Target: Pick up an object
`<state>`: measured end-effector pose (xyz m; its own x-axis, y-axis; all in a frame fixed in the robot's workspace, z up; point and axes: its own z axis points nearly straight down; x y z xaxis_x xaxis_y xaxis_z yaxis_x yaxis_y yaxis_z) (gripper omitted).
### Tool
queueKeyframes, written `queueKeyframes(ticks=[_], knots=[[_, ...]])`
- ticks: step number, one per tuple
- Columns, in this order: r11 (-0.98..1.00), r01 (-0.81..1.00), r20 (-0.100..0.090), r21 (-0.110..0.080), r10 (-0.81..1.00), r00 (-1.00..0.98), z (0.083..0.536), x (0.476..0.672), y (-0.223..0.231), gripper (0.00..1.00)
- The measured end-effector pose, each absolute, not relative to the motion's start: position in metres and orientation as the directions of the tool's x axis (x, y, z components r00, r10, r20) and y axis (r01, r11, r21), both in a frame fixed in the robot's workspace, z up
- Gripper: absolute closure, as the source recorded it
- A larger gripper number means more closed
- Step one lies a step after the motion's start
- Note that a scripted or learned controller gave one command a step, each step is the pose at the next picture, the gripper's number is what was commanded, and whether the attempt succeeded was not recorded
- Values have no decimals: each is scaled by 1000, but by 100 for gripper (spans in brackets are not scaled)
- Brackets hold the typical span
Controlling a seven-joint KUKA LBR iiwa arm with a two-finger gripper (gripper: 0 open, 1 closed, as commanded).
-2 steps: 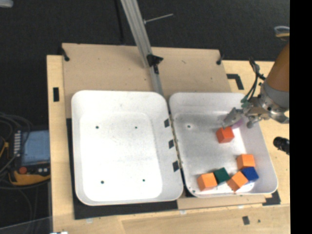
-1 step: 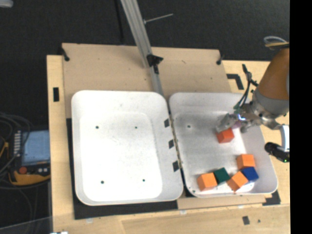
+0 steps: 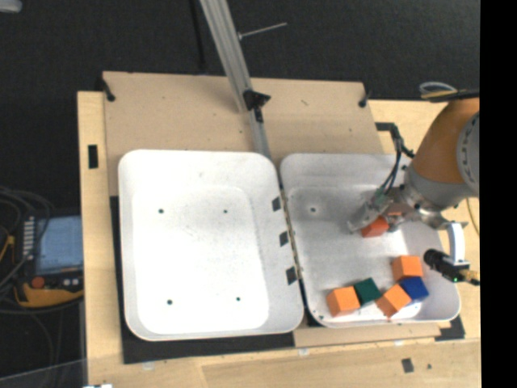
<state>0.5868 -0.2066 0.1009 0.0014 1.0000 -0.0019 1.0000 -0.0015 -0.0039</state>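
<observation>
While the fingers (image 3: 373,221) sit low in the right bin (image 3: 323,180), a red block (image 3: 375,229) shows at their tips; can't tell if they're clamped on it. Block looks small, rigid, light: grip across flat opposite faces. Other blocks (image 3: 380,291) cluster near the bin's front edge.

We count two shallow white bins on the bench: a left bin (image 3: 137,217) and a right bin (image 3: 323,184). In the right bin we count five loose blocks along the near side: three orange blocks (image 3: 343,300) (image 3: 395,299) (image 3: 406,266), one green block (image 3: 367,289) and one blue block (image 3: 414,287). We also count one orange-red object (image 3: 374,229) lying higher in the same bin. We see one grey arm (image 3: 440,164) and one slanted metal pole (image 3: 230,51).
</observation>
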Motion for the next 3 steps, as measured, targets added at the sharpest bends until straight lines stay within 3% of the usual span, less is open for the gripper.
queueKeyframes(ticks=[1,3], knots=[[-4,1000,-1,3,1000,4,115,588,-207,100],[4,1000,-2,6,1000,-4,223,600,-214,100]])
